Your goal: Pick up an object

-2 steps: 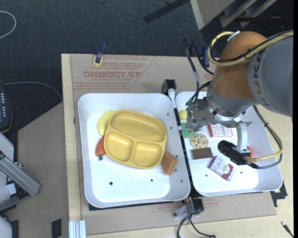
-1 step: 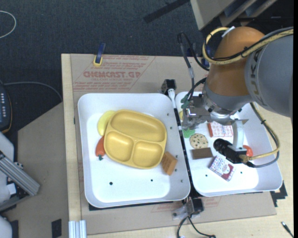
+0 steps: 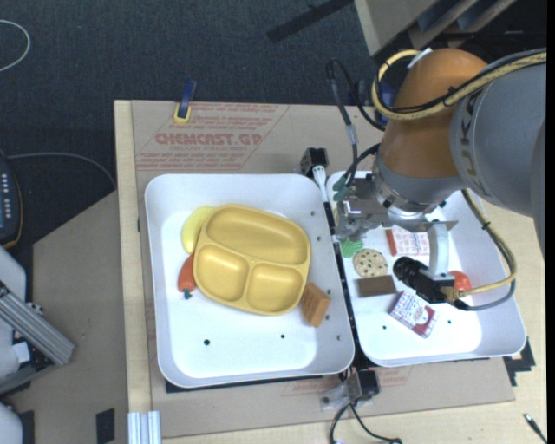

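Your gripper (image 3: pixel 354 218) hangs low over the right bin (image 3: pixel 494 334), at its near-left edge; you cannot tell its state from here. Just below it lies a green piece (image 3: pixel 350 248), with a cookie (image 3: pixel 369 261) beside that and a brown bar (image 3: pixel 374 287) further down.

Dark blue-grey carpet (image 3: pixel 104 52) covers the floor at the far side and down the left, with a thin pale cable (image 3: pixel 17 43) looping across its far left corner. A bench top of tan board (image 3: pixel 130 347) fills the middle — red print reading CHEMCAST (image 3: pixel 208 137) runs along its far part, and a blue and yellow clamp (image 3: pixel 184 104) grips the far edge. At the near left, a ribbed aluminium rail (image 3: pixel 35 325) lies at a slant. A pale panel (image 3: pixel 416 22) — perhaps furniture — stands at the far right. Light is even and soft.
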Controlling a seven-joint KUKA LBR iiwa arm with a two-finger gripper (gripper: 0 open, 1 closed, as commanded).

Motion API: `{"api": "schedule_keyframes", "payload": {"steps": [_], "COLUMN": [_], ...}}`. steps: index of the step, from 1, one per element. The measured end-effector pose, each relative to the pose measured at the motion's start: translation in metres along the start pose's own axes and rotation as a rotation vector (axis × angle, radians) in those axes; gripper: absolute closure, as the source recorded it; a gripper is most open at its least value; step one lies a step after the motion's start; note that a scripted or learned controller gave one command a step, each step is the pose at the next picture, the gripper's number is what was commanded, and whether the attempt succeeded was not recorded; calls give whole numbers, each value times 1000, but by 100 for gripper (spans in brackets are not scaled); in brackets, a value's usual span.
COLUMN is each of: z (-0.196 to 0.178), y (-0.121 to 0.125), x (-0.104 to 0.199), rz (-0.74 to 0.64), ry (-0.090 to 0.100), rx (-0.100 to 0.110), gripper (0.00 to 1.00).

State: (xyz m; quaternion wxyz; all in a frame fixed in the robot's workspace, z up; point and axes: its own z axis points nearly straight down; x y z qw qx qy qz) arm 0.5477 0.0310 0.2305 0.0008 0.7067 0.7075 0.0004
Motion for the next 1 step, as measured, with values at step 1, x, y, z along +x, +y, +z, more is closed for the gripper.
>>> {"api": "schedule_keyframes", "payload": {"steps": [1], "z": [-2], "y": [2], "x": [-1], "rz": [0], "ry": [0], "rx": [0], "gripper": [100]}}
